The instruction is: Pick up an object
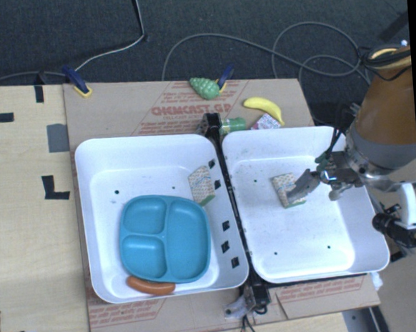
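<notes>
While the jaws [300,184] are brought low beside the small packet [284,189] in the right bin [358,246] | approach angled for pinching | jaw state cannot be told

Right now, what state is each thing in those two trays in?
Claw: low in the right tray, at the small packet.
Small packet: flat on the right tray's floor.
Blue plate: right side up in the left tray.
Sausage: lying against the plate's near edge.
Banana: outside, behind the trays.
</notes>
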Controlling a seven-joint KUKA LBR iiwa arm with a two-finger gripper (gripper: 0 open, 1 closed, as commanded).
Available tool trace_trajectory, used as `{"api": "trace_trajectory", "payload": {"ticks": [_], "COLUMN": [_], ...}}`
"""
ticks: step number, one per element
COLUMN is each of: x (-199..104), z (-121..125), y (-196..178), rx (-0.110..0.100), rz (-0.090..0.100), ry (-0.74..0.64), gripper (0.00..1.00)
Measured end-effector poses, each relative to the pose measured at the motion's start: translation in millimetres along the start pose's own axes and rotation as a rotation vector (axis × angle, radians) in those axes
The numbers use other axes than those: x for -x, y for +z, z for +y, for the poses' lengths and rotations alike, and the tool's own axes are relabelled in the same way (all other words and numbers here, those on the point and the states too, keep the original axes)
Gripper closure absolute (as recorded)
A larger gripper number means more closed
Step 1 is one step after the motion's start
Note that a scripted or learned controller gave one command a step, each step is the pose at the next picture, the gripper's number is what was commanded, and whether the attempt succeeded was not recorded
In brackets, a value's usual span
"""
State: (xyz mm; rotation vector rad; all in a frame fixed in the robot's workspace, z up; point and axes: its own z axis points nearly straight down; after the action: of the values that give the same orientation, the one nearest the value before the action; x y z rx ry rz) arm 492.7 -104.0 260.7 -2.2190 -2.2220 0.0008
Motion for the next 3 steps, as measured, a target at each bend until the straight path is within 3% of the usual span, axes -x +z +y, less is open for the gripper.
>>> {"api": "trace_trajectory", "payload": {"ticks": [1, 2, 3], "x": [33, 33, 33], "z": [58, 107, 110], "y": [124, 171, 158], "rx": [-0.004, 0.009, 0.021], "rz": [0.001, -0.005, -0.006], "ry": [0.001, 0.001, 0.001], "gripper": [0.0, 0.0, 1.0]}}
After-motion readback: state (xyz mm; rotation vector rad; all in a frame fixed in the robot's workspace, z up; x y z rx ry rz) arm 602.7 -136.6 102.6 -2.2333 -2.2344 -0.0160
